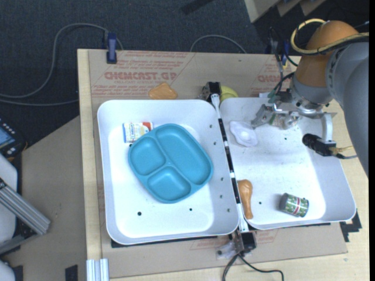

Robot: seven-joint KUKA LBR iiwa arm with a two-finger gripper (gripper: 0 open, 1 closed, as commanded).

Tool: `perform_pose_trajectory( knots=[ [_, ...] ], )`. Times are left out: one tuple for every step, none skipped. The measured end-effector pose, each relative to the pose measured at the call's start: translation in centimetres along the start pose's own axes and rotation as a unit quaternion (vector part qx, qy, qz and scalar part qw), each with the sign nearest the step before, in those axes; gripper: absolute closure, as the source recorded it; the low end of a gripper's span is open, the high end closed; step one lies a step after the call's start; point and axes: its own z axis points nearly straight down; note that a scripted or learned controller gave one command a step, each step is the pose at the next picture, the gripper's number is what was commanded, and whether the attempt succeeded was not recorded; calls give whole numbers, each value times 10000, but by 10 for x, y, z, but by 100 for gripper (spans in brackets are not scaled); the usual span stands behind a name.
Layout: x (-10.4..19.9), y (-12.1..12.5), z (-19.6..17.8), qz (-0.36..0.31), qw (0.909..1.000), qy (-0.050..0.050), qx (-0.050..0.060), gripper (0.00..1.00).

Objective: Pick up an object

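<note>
So the grey arm with the orange band is reaching into the right-hand shallow white bin from the far right corner; its gripper hangs low over the bin's far end; honestly can't tell whether it's spread or closed at this size, and nothing I can see sits in it. Closest candidate is the small crumpled white plastic thing, lying on the bin floor just beside the gripper, toward the left and a bit nearer the camera; my guess is that's the target. Also in that bin: a small green tin can on its side near the front, and an orange drumstick-shaped toy along the left wall. The left-hand white bin has a blue divided plastic plate and a little white carton; both well apart from the arm.
</note>
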Motion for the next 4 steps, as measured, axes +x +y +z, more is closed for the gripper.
perform_pose_trajectory(
  knots=[
    [-62, -7, 0, -11, 10000, 83, 19, 0],
    [-59, -8, -10, -30, 9999, 84, 72, 100],
    [16, -10, -136, -58, 9998, -31, -161, 100],
    [11, -13, -127, -21, 10000, -29, -85, 0]
  ],
)
